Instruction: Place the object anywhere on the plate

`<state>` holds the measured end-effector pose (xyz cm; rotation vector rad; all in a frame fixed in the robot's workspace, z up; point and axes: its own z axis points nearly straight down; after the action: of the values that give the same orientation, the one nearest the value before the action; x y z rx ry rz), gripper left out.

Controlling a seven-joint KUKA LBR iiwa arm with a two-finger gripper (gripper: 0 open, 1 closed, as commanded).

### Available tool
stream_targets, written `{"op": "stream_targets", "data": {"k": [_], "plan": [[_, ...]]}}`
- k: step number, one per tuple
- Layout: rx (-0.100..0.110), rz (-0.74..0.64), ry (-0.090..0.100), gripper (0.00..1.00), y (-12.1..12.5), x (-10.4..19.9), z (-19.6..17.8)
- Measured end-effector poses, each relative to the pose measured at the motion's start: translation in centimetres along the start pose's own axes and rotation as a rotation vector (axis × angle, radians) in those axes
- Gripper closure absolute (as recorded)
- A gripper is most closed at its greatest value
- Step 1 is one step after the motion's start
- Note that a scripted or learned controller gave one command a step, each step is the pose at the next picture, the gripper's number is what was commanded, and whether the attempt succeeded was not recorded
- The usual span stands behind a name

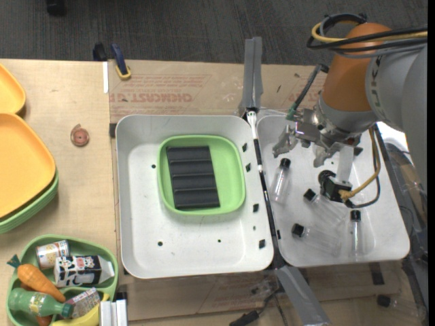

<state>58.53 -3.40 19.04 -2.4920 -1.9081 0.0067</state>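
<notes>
From the camera view above the worktop [81,87], the arm [380,60] reaches in from the right and holds its end effector [309,148] over the upper part of the right bin [394,243]. Its two fingers stand spread apart with nothing between them, so it is open and carrying nothing. Below and around it in that bin lie several clear tubes with black caps; one tube [280,180] rests near the bin's left wall, just below the left finger, and another tube [356,231] lies toward the lower right. These look like the objects to be moved. The green plate [234,175], with a dark ridged block [194,176] on it, sits in the middle of the left bin [136,250], well apart from the tubes. I judge this to be the picking step: the next move calls for lowering onto one tube, closing firmly on its slippery round body, then carrying it left across the bin walls to the plate.
</notes>
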Motion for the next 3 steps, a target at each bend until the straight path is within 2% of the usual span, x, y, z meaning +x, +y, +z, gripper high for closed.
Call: {"op": "stream_targets", "data": {"k": [1,2,3], "plan": [[-0.002,0.559,-0.001,0.0,-5.6,-5.4,-13.3],[-0.002,0.709,-0.001,0.0,-8.9,-8.5,-17.6],[0.0,0.883,-0.002,0.0,-7.5,-13.7,-20.6]]}}
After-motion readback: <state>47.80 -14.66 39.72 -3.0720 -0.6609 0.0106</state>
